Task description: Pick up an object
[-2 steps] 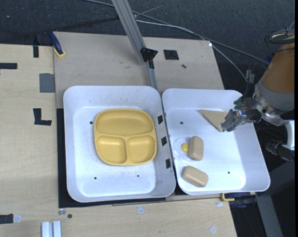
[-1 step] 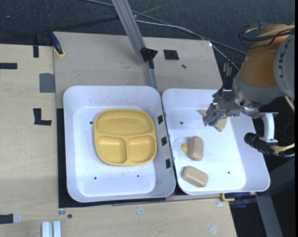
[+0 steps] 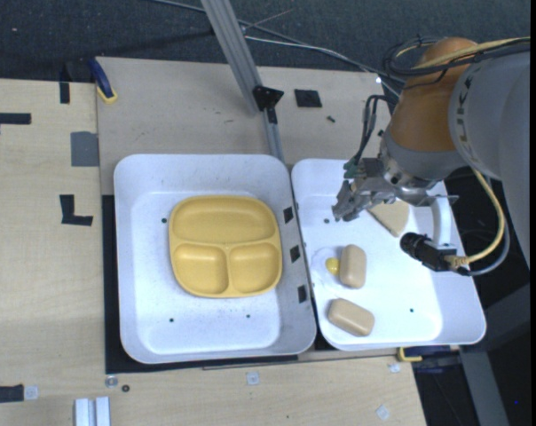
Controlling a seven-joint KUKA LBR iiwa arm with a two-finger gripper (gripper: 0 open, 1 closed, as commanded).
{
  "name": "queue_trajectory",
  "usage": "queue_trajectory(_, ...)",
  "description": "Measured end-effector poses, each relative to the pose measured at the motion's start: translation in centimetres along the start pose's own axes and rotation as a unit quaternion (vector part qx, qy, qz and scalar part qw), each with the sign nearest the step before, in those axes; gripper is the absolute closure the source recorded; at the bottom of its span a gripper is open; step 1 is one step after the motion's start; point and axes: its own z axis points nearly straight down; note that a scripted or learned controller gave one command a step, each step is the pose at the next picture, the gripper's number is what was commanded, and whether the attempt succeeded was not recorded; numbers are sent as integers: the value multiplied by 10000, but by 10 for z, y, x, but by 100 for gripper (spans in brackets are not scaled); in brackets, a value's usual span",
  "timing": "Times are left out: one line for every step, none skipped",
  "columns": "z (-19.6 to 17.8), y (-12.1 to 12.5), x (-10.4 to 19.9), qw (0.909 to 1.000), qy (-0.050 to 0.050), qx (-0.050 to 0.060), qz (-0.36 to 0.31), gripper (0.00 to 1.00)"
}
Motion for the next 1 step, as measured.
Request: queue_trajectory(8, 13, 45, 10000, -2, 0, 16, 100)
